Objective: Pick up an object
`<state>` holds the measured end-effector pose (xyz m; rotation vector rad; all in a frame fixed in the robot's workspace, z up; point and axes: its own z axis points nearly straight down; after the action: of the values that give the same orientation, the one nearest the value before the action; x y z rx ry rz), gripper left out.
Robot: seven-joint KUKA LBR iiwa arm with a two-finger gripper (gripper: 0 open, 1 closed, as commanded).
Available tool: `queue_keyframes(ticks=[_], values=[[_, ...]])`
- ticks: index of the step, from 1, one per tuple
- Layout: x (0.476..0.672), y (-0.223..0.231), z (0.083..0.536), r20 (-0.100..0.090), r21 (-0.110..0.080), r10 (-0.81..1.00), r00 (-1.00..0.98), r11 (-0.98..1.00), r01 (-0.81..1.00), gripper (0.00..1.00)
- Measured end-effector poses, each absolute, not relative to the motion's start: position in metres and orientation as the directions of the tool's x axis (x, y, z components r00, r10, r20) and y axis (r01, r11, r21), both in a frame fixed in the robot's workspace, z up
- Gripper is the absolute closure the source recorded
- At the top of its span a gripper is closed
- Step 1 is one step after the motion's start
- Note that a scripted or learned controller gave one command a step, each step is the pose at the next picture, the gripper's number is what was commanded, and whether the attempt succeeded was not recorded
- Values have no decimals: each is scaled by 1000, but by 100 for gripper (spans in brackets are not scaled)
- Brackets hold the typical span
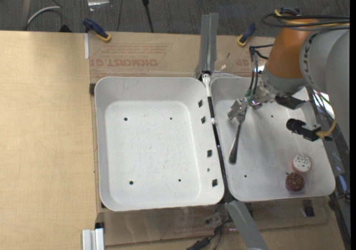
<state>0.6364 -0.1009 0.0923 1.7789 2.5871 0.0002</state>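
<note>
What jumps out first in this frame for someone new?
The grey arm with its orange band reaching in from the right, its gripper low over the right bin at the upper end of a long dark utensil. Next, two small round objects near that bin's lower right corner, a white speckled one just above a dark reddish one. The left bin sits alongside.

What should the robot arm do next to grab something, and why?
Probably lift a little and check. The gripper sits at the top end of the long grey utensil in the right bin, but a firm hold isn't clear. The two small round objects lie apart, near the corner.
</note>
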Motion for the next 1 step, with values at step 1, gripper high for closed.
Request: queue_keyframes(ticks=[1], values=[[561, -102, 92, 0, -1, 918, -396, 396, 918, 0]])
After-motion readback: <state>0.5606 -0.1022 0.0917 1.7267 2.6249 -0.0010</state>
